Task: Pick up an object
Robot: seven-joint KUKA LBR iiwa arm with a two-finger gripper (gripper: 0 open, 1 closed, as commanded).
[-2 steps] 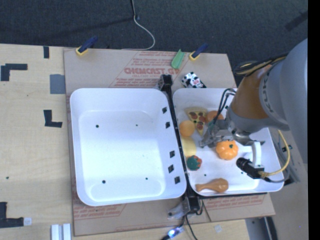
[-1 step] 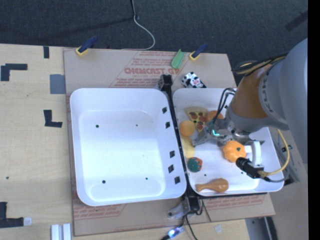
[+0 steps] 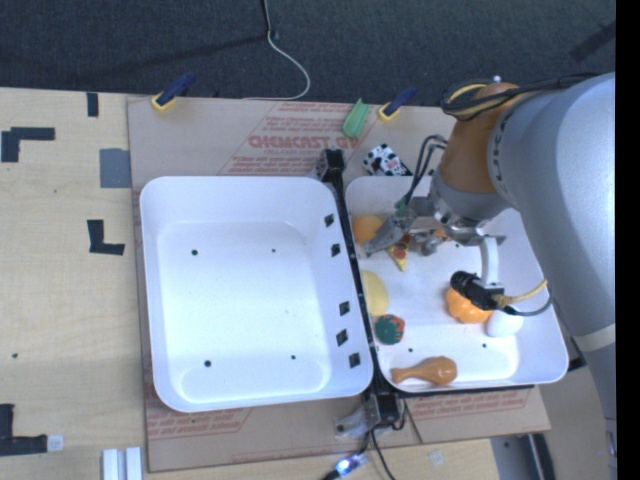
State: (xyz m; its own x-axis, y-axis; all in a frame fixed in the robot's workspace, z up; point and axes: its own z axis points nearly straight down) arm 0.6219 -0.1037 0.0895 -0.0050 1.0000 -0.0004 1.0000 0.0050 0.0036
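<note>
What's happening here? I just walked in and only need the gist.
The arm's gripper is down in the right bin, among small objects near an orange piece. I can't tell if it holds anything. A yellow piece, green-red ball and tan gourd lie nearby. The left bin sits beside it.

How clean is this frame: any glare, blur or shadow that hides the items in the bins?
Camera view: lighting is even and soft; the glossy left white bin shows mild sheen with no blown-out glare. The two-finger gripper and the small orange and yellow items beneath it look soft and cluttered, so its fingers cannot be read. The tan wooden drumstick-shaped toy stays fairly crisp.
</note>
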